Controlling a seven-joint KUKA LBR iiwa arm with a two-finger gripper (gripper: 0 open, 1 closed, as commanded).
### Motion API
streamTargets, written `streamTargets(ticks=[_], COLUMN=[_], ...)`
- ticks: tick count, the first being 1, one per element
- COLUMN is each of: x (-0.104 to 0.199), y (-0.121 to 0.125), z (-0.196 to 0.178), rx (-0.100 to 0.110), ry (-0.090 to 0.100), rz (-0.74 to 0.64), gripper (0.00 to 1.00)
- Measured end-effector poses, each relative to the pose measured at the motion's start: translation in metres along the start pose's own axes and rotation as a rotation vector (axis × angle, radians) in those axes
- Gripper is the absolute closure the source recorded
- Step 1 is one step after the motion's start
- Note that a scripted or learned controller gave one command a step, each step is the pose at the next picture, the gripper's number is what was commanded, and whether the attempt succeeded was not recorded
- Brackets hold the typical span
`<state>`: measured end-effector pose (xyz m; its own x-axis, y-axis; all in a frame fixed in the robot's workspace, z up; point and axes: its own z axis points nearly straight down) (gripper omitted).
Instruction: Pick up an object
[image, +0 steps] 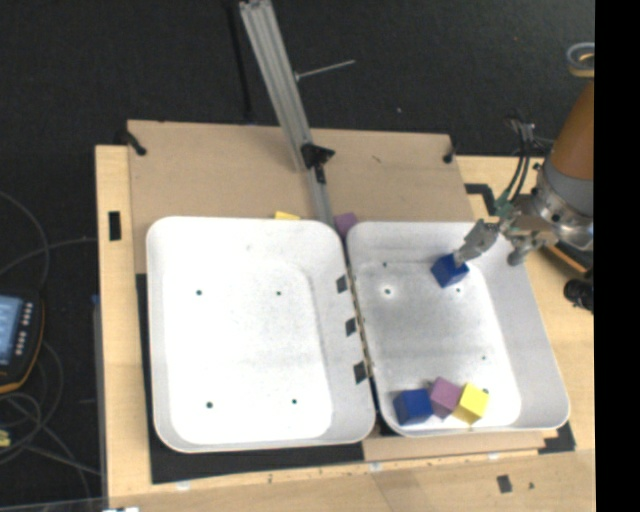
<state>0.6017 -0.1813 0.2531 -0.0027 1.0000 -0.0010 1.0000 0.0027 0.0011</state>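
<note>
While the gripper (468, 252) hangs over the right bin (520, 330) with a blue cube (449, 270) at its fingertips, I cannot tell if it is clamped; lifting looks begun, unconfirmed, with three blocks (440, 400) left near the front edge

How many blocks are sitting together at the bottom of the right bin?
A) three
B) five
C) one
A: a blue block, a purple block and a yellow block cluster along the near wall of the right bin, while another blue block sits apart farther up.
</note>
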Motion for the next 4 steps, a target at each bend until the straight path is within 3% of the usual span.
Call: streamTargets(ticks=[1, 2, 3, 4], x=[0.008, 0.007, -0.012, -0.012], y=[0.077, 0.078, 0.065, 0.066], z=[0.110, 0.104, 0.156, 0.143], rx=[0.004, 0.000, -0.001, -0.003], ry=[0.000, -0.002, -0.003, -0.005], rz=[-0.002, -0.003, 0.003, 0.000], gripper=[0.00, 0.00, 0.00, 1.00])
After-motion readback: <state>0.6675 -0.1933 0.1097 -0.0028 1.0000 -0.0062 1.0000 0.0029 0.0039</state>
